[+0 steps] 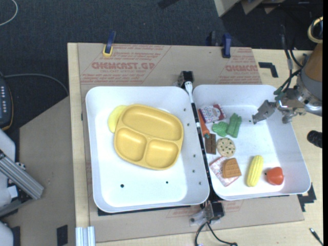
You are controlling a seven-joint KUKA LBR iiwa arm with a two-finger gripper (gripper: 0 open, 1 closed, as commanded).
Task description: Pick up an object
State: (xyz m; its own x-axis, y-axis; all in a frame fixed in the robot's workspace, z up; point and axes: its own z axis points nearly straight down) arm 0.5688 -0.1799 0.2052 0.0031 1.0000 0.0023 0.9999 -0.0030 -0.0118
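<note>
Looking down on the bench from its near edge: two shallow white bins sit side by side, the left bin [97, 152] and the right bin [297, 158], their inner rims touching along the middle.

Near row, right bin: a red tomato-like piece [275, 175] lies in the near right corner, just beside a yellow corn cob [254, 170] that lies roughly along the near-far line. To the left of the cob rests an orange cracker-like piece [231, 167] on a clear wrapper. All three lie loose and apart from the bin walls, which would leave room for fingers on either side.

Middle: a round cookie [225, 147] lies beside a dark brown bar [210, 143] near the shared rim. In the left bin, a yellow divided plate [148, 136] lies flat with its compartments facing up, over a smaller yellow piece whose edge shows at its far left.

Farther: a green vegetable piece [229, 125] and a red-and-white packet [211, 112] crowd the far left of the right bin.

Far right: the gripper [262, 113] hangs over bare bin floor, pointing left toward the green piece; its fingers look slightly parted and nothing lies between them. No object is picked up yet; the candidates are all left of or nearer than the gripper.
</note>
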